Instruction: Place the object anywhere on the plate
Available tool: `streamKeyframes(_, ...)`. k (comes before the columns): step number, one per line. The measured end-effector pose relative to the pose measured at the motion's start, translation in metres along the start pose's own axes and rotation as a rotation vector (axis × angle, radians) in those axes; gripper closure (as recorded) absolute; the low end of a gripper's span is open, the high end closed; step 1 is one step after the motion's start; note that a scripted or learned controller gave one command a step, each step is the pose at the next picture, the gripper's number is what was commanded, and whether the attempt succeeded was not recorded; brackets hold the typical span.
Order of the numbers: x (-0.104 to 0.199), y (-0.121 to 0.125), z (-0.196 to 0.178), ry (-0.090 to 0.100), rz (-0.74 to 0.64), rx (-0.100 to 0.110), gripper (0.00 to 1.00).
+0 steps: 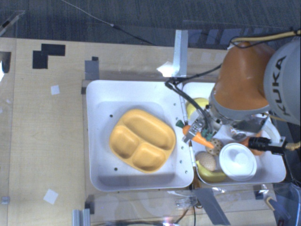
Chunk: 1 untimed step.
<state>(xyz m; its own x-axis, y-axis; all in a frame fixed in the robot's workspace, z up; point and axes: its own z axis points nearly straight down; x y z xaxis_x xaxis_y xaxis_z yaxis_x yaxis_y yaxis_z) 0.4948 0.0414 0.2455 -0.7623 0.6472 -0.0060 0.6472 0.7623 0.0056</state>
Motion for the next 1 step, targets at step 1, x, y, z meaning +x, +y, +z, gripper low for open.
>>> streamKeyframes(1,0.0000,0.0000,0.0000,0.000,0.000,0.000,0.00)
